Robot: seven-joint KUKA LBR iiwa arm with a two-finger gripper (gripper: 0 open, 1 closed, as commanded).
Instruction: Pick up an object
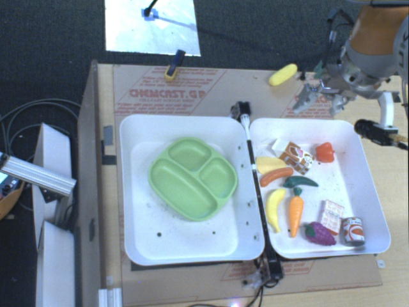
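The right bin (370, 197) holds several toy foods: a small carton (296, 157), a red pepper (324, 151), a sausage (276, 176), a banana (275, 208), a carrot (294, 215), a purple fruit (319, 233) and a can (352, 231). My gripper (323, 100) hangs above the cardboard just beyond this bin's far rim, under the grey wrist and orange band. Its two fingers stand apart with nothing between them. The nearest items, the carton and the red pepper, lie well below it in the picture.
The left bin (137, 235) carries a green divided plate (193, 178). A yellow toy (282, 75) lies on the cardboard outside the bins, left of the gripper. A black clamp (241, 110) sits at the far end of the rim between the bins.
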